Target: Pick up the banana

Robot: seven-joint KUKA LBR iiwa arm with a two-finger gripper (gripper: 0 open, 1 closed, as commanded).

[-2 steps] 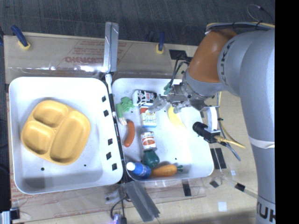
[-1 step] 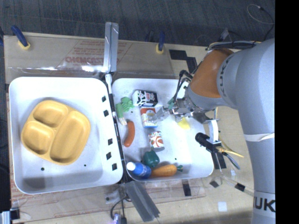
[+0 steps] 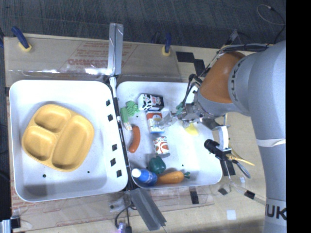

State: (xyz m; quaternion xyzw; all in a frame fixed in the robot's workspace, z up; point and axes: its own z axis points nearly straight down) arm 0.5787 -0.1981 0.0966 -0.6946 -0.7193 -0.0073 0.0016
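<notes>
Gripper point(image 3: 186, 116) low in right bin point(image 3: 206, 171), centre-right of frame, grip state cannot tell; banana point(image 3: 192, 128) just beneath it; red print on cardboard point(image 3: 87, 57) at top unreadable; "UK" on arm point(image 3: 272, 130), lower right

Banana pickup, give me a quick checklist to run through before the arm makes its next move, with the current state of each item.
1. Banana located: cannot tell. A small yellow piece shows just under the gripper in the right bin; it may be the banana, mostly hidden.
2. Gripper over the right bin: ok.
3. Banana between the gripper's fingers: cannot tell.
4. Nearby clutter: not ok. An upright can stands close to the gripper on the left.
5. Other items clear of the target: ok. The sausage, carrot and second can lie apart from it.
6. Yellow tray in the left bin: ok, far from the work.
</notes>
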